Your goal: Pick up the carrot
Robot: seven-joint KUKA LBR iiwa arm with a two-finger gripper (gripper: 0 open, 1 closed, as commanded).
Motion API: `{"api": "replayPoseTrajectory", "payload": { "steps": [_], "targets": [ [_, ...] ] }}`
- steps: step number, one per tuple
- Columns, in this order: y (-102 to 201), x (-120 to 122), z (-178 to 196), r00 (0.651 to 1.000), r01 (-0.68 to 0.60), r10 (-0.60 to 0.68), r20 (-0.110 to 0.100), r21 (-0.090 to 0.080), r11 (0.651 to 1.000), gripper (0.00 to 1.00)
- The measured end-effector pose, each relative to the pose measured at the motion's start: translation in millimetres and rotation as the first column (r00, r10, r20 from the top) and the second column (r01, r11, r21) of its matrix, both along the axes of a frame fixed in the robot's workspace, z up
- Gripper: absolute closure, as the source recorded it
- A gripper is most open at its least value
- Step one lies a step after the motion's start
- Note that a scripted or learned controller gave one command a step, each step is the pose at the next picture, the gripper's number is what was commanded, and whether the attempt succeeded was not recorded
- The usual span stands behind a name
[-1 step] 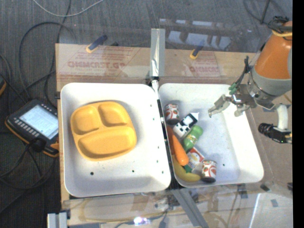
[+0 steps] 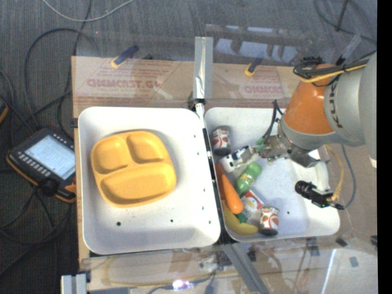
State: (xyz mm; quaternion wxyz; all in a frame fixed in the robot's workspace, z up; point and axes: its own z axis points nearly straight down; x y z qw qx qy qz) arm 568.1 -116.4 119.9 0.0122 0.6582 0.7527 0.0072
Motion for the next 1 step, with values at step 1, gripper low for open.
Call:
{"api": "replayPoseTrajectory", "payload": {
  "steps": [1],
  "targets": [
    [-9.1,-66.4,-29.8,0.993,0.114,-0.114,-0.012,0.003,0.993,0.0]
  ]
}}
